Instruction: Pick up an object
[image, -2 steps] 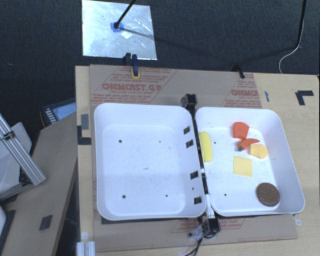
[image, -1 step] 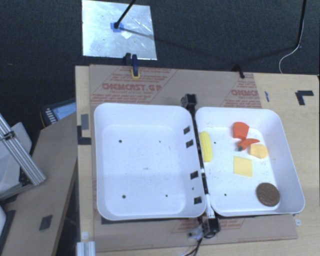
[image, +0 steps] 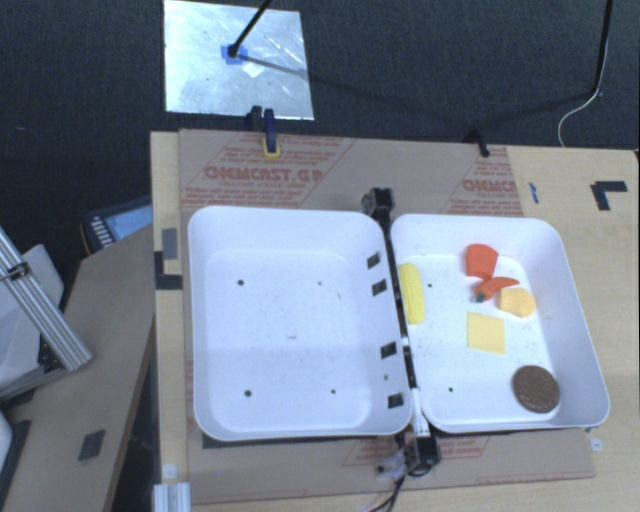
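Nearest the camera among the loose things is a brown round disc (image: 537, 388), flat like a biscuit, in the near corner of the shallow white plastic bin on the view's right (image: 583, 335). How the gripper stands, wide or narrow, cannot be told, so its approach can only be judged from the arm's side, the view's right.

Working inward from that bin's right wall, the disc comes first. Then comes a small yellow-orange wedge (image: 518, 301) at mid-depth, with a thin flat yellow square (image: 487, 333) just beside it toward the bin's middle. An orange carrot-like chunk (image: 481, 259) sits toward the far wall, with a smaller orange scrap (image: 493, 287) close below it. A yellow corn-cob-shaped piece (image: 411, 292) lies lengthwise against the bin's left wall.

All look like light, stiff toy food, probably smooth and a little slippery. The square and the disc lie too flat to pinch easily. The wedge or the carrot chunk looks the better choice, taken across its short sides, though they crowd each other. The cob hugs the wall, leaving little room on that side.
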